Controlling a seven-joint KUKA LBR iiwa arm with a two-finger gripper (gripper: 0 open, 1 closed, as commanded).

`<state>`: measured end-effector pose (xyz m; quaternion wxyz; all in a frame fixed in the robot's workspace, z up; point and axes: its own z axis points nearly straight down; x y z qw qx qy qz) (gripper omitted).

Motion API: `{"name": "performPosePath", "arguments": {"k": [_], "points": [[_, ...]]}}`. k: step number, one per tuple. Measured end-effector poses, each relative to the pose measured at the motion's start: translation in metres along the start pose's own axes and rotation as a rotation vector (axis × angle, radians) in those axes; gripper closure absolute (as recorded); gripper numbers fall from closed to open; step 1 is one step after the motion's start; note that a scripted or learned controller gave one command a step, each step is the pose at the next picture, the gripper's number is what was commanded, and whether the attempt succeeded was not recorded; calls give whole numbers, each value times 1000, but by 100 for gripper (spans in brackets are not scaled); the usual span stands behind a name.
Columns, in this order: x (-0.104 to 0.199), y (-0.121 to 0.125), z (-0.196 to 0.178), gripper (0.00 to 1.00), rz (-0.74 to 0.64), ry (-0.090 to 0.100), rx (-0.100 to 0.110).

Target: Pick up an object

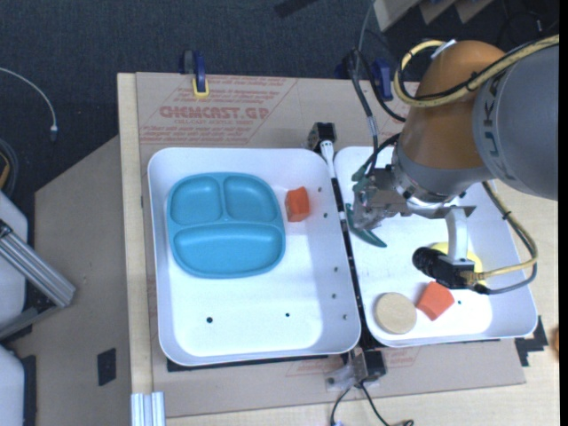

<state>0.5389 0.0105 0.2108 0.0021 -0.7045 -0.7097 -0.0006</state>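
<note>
Currently the gripper [368, 217] hangs low at the left wall of the right-hand bin [497, 316], mid-frame, with the arm's bulk overhead. Open or closed: cannot tell, since the wrist shades it. A small teal shape sits just under it (tool part or loose item, unclear).

Nothing is visibly held. Candidates for the pick lie apart from it:
- a tan disc [395, 313] and a red block [435, 301], side by side at the lower edge of that bin;
- an orange block [298, 203] in the left-hand bin [257, 313], just beside the blue plate [226, 223].

Judgement: hugging the wall puts the gripper short of the disc and block, likely a probe at the bin's edge. A move toward the frame's lower right would be needed.
</note>
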Motion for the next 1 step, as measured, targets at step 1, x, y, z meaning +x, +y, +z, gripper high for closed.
{"name": "performPosePath", "arguments": {"k": [1], "points": [[58,9,-14,100,1,-3,-4]]}}
